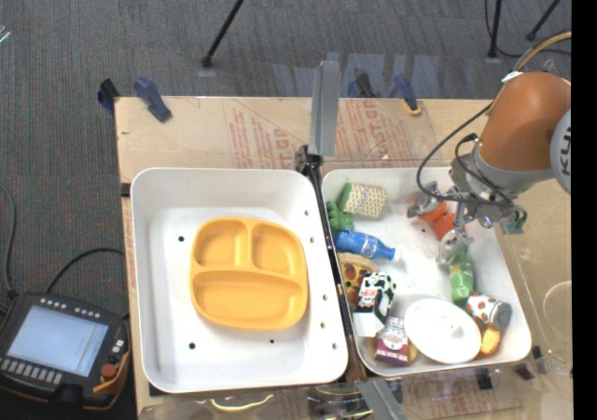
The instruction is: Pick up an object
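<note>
gripper (pixel 459 239) low in right bin (pixel 519 289), near its right edge, over green bottle (pixel 461 281); orange toy (pixel 435 213) just beside; jaw opening unclear, nothing visibly held; risk: crowded items, fingers may nudge bottle, close on nothing

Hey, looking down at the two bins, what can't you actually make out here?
- Gripper: small and cluttered in the camera view, so its grip is unclear.
- Orange object: partly hidden by the gripper's frame, so what it is stays unclear.
- Green bottle: top covered by the gripper.
- Small toys by the white plate: too small to identify.
</note>
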{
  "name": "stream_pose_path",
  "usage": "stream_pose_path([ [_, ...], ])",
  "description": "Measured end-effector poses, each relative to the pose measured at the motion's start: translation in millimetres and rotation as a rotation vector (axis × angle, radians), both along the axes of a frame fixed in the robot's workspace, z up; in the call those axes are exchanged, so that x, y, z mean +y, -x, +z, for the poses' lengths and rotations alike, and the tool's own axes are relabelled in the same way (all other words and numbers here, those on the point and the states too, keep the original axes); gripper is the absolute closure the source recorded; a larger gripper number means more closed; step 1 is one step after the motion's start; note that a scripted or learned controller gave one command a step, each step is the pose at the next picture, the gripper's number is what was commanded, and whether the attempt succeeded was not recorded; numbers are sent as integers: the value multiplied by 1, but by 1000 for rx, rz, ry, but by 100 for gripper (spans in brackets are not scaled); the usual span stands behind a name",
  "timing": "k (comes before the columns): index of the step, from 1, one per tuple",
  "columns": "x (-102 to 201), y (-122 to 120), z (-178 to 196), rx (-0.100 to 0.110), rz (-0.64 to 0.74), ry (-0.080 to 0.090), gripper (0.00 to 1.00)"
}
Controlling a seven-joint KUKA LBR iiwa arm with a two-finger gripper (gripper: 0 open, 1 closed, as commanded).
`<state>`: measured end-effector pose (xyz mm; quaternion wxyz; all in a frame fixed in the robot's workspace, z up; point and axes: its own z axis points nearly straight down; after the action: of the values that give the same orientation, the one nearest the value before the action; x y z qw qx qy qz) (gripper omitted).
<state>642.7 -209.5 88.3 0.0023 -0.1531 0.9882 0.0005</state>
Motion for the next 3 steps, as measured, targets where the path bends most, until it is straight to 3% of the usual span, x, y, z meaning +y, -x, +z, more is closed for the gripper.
stream_pose_path([
  [1, 1, -2, 11, -6, -3, -2, 100],
  [2, 18, -3, 133, -8, -298, 0, 100],
  [3, 33, 36, 14, 15, -408, -2, 100],
])
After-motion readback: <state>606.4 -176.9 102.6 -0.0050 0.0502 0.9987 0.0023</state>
